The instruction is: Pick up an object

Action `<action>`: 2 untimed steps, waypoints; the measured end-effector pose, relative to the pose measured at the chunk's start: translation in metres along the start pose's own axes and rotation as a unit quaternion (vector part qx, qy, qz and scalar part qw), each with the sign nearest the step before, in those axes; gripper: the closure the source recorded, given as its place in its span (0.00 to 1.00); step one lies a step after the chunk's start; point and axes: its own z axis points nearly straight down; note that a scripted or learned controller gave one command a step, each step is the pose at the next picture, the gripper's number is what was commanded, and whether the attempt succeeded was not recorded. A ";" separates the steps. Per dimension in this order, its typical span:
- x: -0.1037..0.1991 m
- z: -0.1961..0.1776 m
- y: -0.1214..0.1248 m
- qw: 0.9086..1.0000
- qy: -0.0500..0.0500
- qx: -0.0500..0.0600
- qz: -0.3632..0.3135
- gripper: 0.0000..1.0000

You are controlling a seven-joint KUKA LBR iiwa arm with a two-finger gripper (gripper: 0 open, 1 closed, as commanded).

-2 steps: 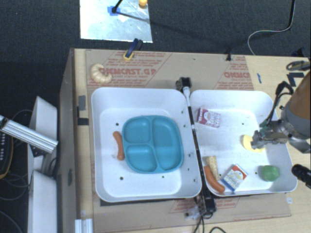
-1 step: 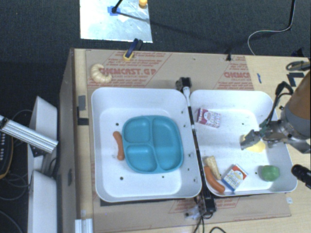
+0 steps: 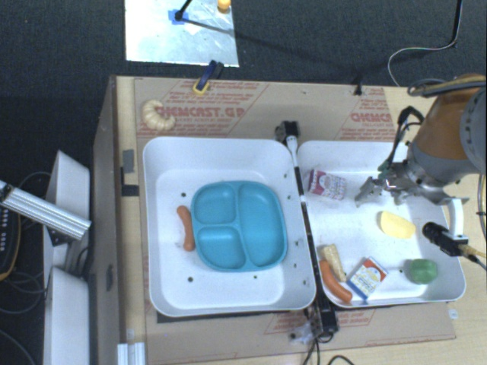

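While I watch from the overhead camera, the nearest things sit along the front edge of the right bin: a small red and white carton lying tilted, an orange sausage-shaped piece just beside it against the bin's left wall, and a round green object toward the right corner. Next door, the left bin carries a blue divided tray with another orange sausage lying just off the tray's left side.

A little farther back in the right bin lies a pale yellow, lemon-like lump, smooth and rounded, on bare bin floor and apart from its neighbours. I judge it the likeliest target. Beyond it the gripper hangs above the bin floor, its fingers spread fairly wide with nothing between them. A red and white packet lies flat to its left, near the divider.

I read this as the approach step: nothing is grasped yet. The next move calls for settling on one object, centering the fingers over it, descending and closing. The rounded lump may slip under the pinch.

Farthest back, on the cardboard-covered table, rests a pale curled object.
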 end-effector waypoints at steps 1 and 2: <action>0.065 0.044 -0.026 1.000 0.001 0.000 0.000 0.00; 0.033 0.043 0.036 1.000 0.000 -0.002 0.000 0.00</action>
